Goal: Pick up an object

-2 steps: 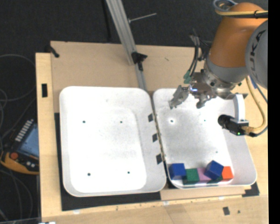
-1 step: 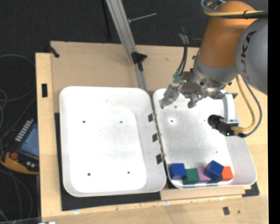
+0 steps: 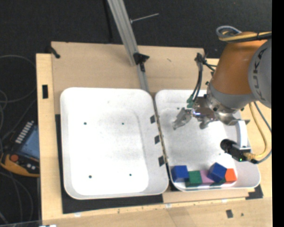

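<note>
The jaws hang open and empty over the right bin; the blue block looks light, stiff, best pinched across flat sides

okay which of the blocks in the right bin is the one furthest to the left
The blue block at the left end of the row along the right bin's near edge. The green block sits just right of it; the others lie further right.

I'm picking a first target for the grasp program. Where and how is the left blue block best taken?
Probably from straight above, hand across the blue block's far and near faces. The green block sits against its right, and the bin wall crowds its left.
</note>
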You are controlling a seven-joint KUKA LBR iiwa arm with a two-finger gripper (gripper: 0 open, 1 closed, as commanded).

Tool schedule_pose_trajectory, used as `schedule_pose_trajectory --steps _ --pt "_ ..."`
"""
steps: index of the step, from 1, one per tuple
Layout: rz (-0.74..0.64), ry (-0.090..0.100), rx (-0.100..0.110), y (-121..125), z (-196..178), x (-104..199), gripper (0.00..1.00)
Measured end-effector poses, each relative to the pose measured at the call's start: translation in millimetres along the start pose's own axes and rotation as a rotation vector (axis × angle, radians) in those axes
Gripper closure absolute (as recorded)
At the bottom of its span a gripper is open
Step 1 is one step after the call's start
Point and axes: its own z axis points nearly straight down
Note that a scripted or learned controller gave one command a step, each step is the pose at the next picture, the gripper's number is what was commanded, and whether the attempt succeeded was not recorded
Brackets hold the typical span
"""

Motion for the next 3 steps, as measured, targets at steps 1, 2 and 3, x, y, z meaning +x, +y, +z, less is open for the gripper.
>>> schedule_pose_trajectory --steps 1,2,3 --pt "-0.008 0.001 -0.002 21 39 27 0.00" --pt "-0.009 0.002 -0.010 74 31 38 0.00" --pt "0.002 -0.001 -0.002 3 37 -19 0.00"
